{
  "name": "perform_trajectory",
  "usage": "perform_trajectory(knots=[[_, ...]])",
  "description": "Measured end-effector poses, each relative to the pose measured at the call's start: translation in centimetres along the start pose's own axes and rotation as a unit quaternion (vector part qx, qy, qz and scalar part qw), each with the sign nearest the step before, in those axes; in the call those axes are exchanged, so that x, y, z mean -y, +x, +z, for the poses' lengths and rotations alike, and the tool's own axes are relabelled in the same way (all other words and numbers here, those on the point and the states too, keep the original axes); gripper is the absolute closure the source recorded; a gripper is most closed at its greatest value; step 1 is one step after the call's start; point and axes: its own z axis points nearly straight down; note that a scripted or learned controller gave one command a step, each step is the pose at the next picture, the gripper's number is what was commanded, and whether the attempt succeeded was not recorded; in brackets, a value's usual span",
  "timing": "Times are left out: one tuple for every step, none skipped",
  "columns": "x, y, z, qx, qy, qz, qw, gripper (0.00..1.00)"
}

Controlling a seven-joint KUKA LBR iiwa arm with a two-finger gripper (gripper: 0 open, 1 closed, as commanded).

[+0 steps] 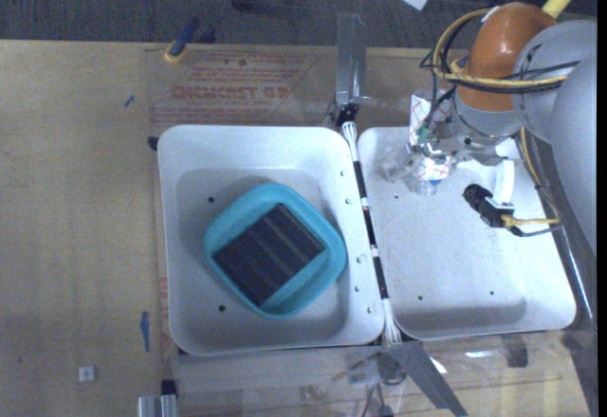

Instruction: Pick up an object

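Observation:
A teal square dish (275,249) with a dark ribbed inside lies turned at an angle in the middle of the left bin (190,159). My gripper (424,169) reaches down into the back left part of the right bin (474,301), close to the divider between the bins. The grey arm with its orange band (503,41) comes in over that bin's back right corner. The wrist hides what lies directly under the gripper. The dish is far to the gripper's left and nearer the front.
A small black piece on a yellow cable (488,205) hangs just right of the gripper, over the right bin. A metal post (349,64) stands behind the gap between the bins. Bare wooden bench (76,216) lies to the left.

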Motion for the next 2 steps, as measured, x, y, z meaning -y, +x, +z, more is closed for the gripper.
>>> perform_trajectory(knots=[[0.1,-0.1,-1.0,0.0,0.001,0.001,1.0,1.0],[-0.4,2.8,-9.1,0.001,-0.006,-0.081,0.9967,1.0]])
